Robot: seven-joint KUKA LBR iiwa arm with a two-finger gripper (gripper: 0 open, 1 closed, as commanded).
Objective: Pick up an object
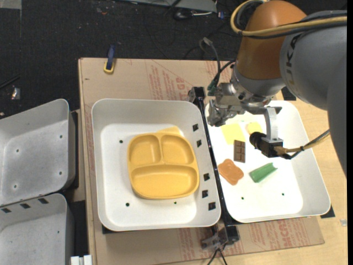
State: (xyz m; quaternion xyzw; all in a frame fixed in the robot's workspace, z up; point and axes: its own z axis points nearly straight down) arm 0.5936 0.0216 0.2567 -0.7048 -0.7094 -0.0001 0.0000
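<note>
The right bin (287,203) holds several small objects: a pale yellow piece (234,132), a small yellow piece (254,128), a brown block (239,150), an orange piece (230,171) and a green piece (262,172). My gripper (220,114) hangs over the bin's far left corner, just left of the pale yellow piece. Its metal body hides whatever lies right beneath it. I see nothing held in it.
A yellow divided tray (163,166) lies in the left bin (110,203). The arm's orange band (263,35) and grey link cover the far right of the right bin. A black cable fitting (266,143) hangs near the brown block. The divider (209,153) separates the bins.
</note>
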